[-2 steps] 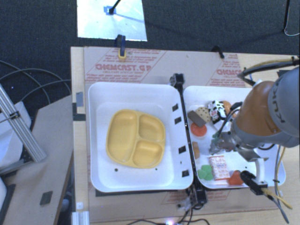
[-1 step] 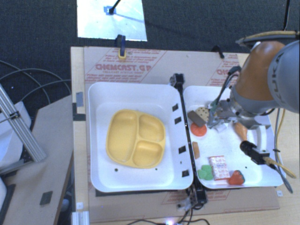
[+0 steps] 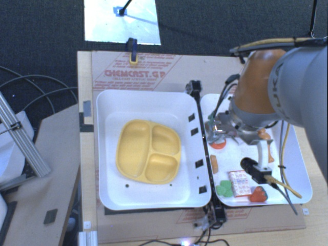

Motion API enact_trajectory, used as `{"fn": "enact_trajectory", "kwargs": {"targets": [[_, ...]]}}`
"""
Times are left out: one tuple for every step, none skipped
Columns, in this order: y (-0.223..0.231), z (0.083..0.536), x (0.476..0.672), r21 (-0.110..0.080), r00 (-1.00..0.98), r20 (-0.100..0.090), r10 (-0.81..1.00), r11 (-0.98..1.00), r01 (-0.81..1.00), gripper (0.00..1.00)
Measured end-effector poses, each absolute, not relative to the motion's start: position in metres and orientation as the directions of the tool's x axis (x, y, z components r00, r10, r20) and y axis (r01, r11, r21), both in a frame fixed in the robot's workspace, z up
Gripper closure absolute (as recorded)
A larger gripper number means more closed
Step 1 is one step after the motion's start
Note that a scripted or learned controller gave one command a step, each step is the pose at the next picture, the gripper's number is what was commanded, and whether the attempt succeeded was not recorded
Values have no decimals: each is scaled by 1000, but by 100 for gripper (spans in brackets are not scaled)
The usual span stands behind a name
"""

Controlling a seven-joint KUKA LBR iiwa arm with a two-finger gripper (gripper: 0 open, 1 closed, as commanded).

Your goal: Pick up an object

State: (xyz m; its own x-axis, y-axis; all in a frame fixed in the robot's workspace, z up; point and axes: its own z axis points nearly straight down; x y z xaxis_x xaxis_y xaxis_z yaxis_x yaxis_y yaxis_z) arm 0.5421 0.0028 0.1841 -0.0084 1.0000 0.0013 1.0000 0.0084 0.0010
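Note:
The grey arm with its orange band reaches in from the right over the right bin [image 3: 302,181]. Its gripper [image 3: 216,130] hangs low at the bin's left side, right above a round red-orange object [image 3: 219,144]. A small tan cylinder [image 3: 214,163] lies just in front of that. Near the bin's front edge sit a green piece [image 3: 223,189], a red-and-white packet [image 3: 239,183] and a red piece [image 3: 259,194]. An orange piece [image 3: 264,135] peeks out beside the wrist. The arm hides the back of this bin.
The left bin [image 3: 110,111] holds a yellow divided plate [image 3: 148,151]. A black clip strip [image 3: 200,137] runs along the wall between the two bins. Cardboard [image 3: 138,73] lies under the bins at the back.

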Motion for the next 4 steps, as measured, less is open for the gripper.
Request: {"fn": "enact_trajectory", "kwargs": {"targets": [[-34, 296, 485, 5, 2, -1, 1000, -2, 1000, 100], [52, 180, 486, -4, -9, 3, 1000, 9, 1000, 100], [123, 165, 486, 0, -11, 3, 1000, 11, 1000, 100], [64, 186, 581, 11, 2, -2, 1000, -2, 1000, 100]]}}
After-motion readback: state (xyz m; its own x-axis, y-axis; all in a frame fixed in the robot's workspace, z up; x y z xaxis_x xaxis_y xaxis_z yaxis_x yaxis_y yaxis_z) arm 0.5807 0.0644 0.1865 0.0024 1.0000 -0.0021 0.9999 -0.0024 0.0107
